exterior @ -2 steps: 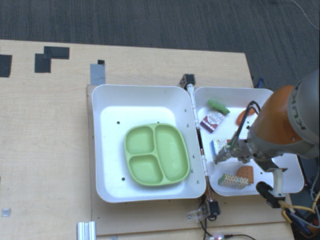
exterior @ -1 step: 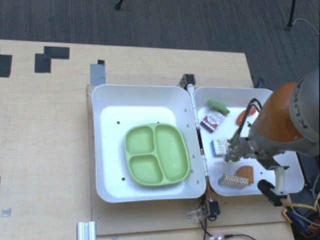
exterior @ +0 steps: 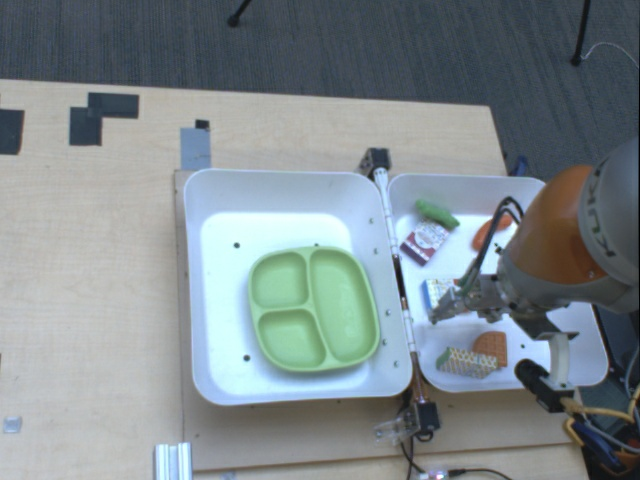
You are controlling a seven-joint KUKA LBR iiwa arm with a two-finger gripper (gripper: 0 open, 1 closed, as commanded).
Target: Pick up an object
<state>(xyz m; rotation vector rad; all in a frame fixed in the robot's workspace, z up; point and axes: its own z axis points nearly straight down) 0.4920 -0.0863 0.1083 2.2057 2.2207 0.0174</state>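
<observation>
Dark grey carpet runs along the far side of the room, and nearer lies a pale wooden bench [exterior: 90, 298] with two shallow white bins side by side.

Over on the left, the left bin [exterior: 215, 368] carries a green divided plate [exterior: 314, 309], three compartments, lying flat and slightly toward the near right of the bin floor.

Now the right bin [exterior: 590, 363], where the action is. The arm [exterior: 570, 238], grey with its orange band, reaches in from the right and covers much of that bin. Its gripper [exterior: 445, 306] hangs low over the bin's left-middle, right at a small blue-and-white packet [exterior: 432, 291]. From where I'm standing I cannot tell how the claw is set; the wrist hides too much of it, and I see nothing clearly pinched.

Scattered around it: a green pickle-shaped piece [exterior: 437, 213] at the far end, a red-and-white packet [exterior: 424, 241] just near of it, something orange-red [exterior: 487, 232] peeking out beside the arm's cable. Toward the near edge sits a brown rounded piece [exterior: 491, 345], touching or just beside a speckled, greenish wedge [exterior: 464, 362].

Every object rests on the bin floor.
</observation>
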